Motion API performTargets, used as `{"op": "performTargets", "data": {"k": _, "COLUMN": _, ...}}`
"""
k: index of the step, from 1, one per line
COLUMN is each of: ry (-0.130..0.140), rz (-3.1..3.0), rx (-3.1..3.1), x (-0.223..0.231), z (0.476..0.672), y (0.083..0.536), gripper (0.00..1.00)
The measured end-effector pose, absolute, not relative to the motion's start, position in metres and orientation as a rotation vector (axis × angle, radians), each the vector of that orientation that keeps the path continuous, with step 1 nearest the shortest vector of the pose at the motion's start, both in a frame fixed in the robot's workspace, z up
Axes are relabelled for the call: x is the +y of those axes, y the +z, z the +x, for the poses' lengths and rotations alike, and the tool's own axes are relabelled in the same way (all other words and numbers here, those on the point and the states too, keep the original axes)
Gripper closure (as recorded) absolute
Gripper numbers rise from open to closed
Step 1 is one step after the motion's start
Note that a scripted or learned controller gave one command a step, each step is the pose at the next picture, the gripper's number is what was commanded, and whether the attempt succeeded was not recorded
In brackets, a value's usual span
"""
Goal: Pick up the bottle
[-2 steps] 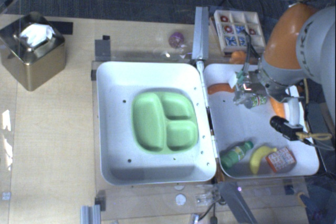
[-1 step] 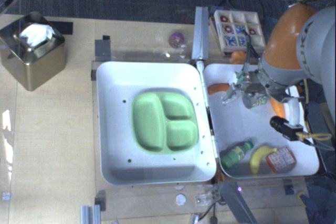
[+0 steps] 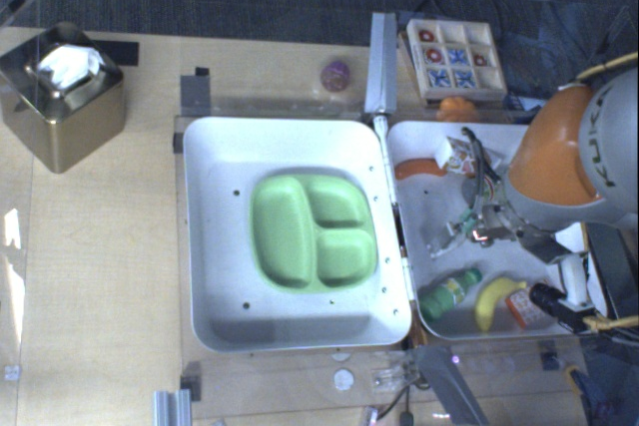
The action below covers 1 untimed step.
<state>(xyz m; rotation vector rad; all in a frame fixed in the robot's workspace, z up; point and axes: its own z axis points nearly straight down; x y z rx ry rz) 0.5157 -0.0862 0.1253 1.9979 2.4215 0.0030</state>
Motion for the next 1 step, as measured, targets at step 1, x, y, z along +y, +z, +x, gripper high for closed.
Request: {"op": "performTargets", "data": {"k": 1, "ry": 0.015, "rz": 1.829, "rx": 2.536, "x": -0.0865, "z": 0.4923, "y": 0.0914, "gripper": 0.0}}
